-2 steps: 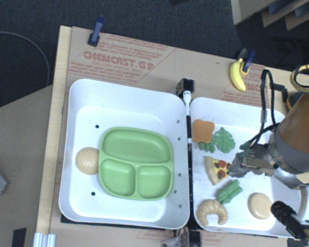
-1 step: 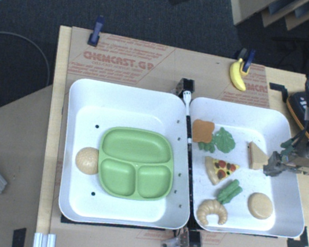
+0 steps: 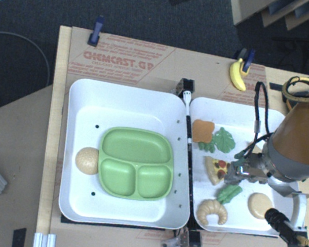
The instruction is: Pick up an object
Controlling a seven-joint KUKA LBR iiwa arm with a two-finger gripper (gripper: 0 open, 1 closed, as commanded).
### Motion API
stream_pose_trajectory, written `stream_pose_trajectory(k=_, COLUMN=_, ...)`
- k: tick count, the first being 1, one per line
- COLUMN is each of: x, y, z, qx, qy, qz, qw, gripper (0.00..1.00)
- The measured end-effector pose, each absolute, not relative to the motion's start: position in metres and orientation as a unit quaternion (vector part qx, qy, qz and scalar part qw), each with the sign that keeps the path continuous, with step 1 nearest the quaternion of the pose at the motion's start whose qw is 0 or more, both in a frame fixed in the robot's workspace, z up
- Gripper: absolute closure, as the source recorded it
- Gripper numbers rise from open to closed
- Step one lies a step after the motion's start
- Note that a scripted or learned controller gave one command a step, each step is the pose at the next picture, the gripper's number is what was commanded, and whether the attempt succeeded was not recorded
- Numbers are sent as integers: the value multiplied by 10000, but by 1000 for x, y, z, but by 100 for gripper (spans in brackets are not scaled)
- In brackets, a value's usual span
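The brown board-topped bench (image 3: 153,61) bears two white bins (image 3: 76,136) and a banana (image 3: 238,75).

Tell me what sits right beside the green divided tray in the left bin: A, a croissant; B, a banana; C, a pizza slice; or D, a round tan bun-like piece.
D: the round tan piece rests against the left edge of the green divided tray, within the left bin.
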State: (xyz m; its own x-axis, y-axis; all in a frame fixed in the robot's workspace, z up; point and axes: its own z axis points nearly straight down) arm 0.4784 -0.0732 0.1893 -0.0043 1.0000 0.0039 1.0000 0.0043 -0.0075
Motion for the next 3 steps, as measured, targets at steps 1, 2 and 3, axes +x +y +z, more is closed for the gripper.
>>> stream_pose_trajectory(k=1, x=480, y=7, z=245, qx=-7035, qy=-7107, qz=-34, qw=-10, gripper=100)
stream_pose_trajectory(k=2, x=479, y=41, z=249, qx=-7057, qy=-7086, qz=-9, qw=-4, gripper=100)
stream_pose_trajectory(k=3, x=481, y=48, z=399, qx=-7059, qy=-7083, qz=-82, qw=-58, gripper=100)
